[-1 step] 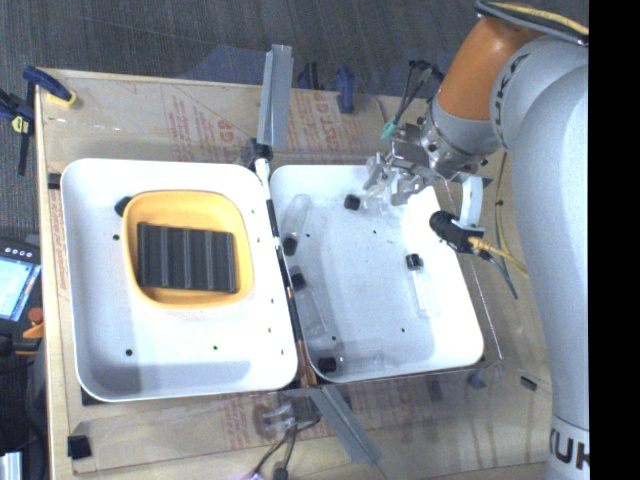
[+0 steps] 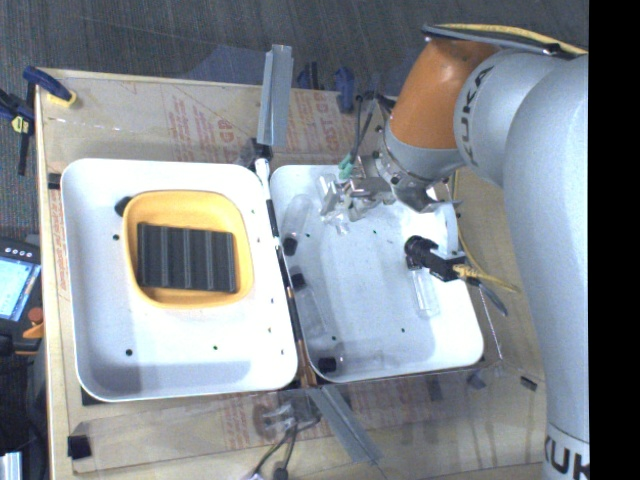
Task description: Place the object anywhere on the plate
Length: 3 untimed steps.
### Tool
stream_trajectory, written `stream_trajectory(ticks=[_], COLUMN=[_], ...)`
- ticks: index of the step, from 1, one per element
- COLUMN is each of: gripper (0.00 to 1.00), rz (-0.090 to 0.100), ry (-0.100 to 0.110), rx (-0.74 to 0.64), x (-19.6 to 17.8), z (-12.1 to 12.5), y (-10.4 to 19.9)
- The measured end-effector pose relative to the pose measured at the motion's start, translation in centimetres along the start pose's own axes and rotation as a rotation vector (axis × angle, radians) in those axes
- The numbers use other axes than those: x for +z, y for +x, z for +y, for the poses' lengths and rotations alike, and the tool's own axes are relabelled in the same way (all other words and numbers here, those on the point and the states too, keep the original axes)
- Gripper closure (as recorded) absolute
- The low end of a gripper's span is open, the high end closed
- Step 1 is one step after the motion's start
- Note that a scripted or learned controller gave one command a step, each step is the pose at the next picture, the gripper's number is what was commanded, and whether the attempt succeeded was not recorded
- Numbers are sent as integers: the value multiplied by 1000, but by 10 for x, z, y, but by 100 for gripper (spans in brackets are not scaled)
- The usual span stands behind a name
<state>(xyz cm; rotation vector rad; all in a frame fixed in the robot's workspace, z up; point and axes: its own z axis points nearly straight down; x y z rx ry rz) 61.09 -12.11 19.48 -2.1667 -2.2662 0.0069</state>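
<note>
The gripper (image 2: 340,194), low over the far left corner of the right bin (image 2: 400,353), hung at what looked like the picking stage of the job. Whether it was clenched or released could not be told from the overhead camera, and nothing was plainly seen in its grasp. Just beside it, near the bin's left wall, lay a clear bottle-like object (image 2: 298,215), glassy and rounded, judged the likeliest target. A clear tube (image 2: 426,294), slim and straight, lay well apart toward the right wall. Smooth, transparent pieces on glossy white plastic would probably be slippery, so the next move called for a centred, secure grip before any lift. A carry would follow to the yellow plate (image 2: 190,208), a rounded square with a dark ribbed panel (image 2: 188,258) at its middle, in the left bin (image 2: 150,358).
</note>
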Motion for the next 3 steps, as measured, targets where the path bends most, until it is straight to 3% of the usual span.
stream_trajectory(ticks=[1,2,3], gripper=[100,100,0], rz=[-1,-3,-4], ry=[-1,-7,-7], rx=[-126,-380,-379], x=[-17,-20,-20], z=[-11,12,12], y=[62,127,127])
